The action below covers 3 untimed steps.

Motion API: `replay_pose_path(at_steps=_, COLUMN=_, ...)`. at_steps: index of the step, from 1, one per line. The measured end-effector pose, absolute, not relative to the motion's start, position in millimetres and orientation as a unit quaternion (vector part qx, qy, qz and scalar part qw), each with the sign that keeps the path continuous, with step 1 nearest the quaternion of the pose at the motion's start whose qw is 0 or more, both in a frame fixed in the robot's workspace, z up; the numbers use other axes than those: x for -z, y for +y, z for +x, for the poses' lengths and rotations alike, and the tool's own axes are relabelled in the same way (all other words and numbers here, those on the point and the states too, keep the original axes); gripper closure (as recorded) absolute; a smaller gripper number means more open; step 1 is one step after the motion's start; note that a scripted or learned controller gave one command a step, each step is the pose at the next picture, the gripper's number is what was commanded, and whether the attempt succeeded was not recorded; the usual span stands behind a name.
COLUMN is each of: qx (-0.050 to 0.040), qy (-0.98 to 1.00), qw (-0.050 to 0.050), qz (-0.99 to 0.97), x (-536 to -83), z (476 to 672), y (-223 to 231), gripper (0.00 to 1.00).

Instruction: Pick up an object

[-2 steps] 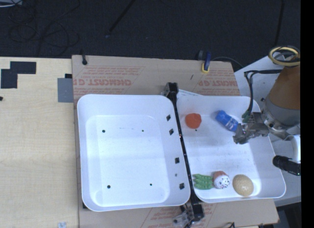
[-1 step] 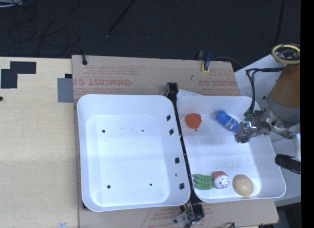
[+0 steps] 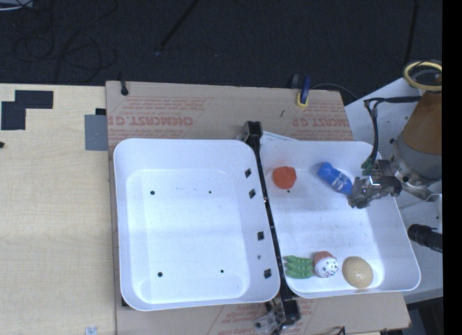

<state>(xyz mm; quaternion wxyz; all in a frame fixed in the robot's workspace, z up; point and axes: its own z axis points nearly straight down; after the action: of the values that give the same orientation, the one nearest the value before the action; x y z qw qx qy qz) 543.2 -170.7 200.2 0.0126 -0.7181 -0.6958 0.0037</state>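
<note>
The right bin (image 3: pixel 393 225) holds several objects. An orange-red ball (image 3: pixel 284 177) lies near its back left. A blue bottle-like object (image 3: pixel 334 177) lies tilted toward the back right. Along the front wall sit a green toy (image 3: pixel 297 266), a small white and red piece (image 3: pixel 325 264) and a tan egg-shaped object (image 3: pixel 357 271). My gripper (image 3: pixel 359 198) hangs over the bin's right side, just right of and slightly in front of the blue object, close to its end. Nothing shows between its fingers.
The left bin (image 3: pixel 126 182) stands beside the right one, with a black divider strip (image 3: pixel 261 203) between them. Both rest on cardboard (image 3: pixel 188 113). The arm's body (image 3: pixel 426 146) and cables crowd the right edge. A blue and yellow clamp (image 3: pixel 303 92) sits at the back.
</note>
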Motion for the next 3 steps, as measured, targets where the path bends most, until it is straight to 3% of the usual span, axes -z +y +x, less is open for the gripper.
replay_pose_path(at_steps=1, qx=-0.0037, qy=-0.696, qw=0.013, qz=-0.718, x=-209.8, z=543.4, y=-171.3, gripper=1.00)
replay_pose_path(at_steps=2, qx=0.0021, qy=-0.705, qw=-0.005, qz=-0.709, x=-341.7, z=485.0, y=-189.5, gripper=1.00)
replay_pose_path(at_steps=3, qx=-0.0006, qy=-0.707, qw=0.000, qz=-0.708, x=-339.8, z=475.8, y=-210.8, gripper=1.00)
